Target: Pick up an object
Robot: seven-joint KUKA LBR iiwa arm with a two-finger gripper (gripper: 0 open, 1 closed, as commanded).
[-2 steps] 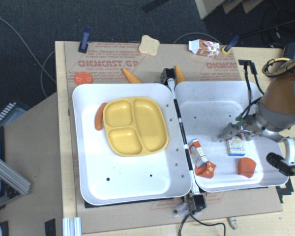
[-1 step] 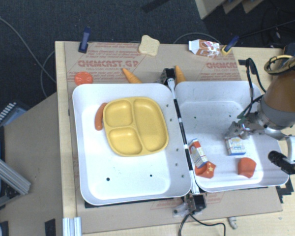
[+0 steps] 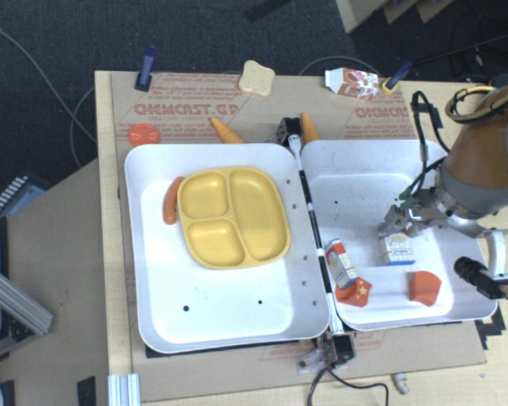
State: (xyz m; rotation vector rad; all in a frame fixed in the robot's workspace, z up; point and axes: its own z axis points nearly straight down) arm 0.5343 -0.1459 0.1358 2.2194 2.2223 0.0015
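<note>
Gripper [image 3: 404, 221] sits low in the right bin [image 3: 356, 163], centre-right of frame, just above a small white carton [image 3: 399, 249]; we can't tell its opening; we judge it's lining up on that carton.

Two white bins [image 3: 152, 311], one yellow tray [image 3: 234, 216], one hot dog [image 3: 169, 201].

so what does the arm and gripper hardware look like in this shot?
The arm is a rounded grey body with a wide orange band above the wrist. Black cables loop alongside it, with a yellow coil near the top. A black cylindrical part juts out lower down. The gripper is small, metallic grey, with dark detailing.
</note>
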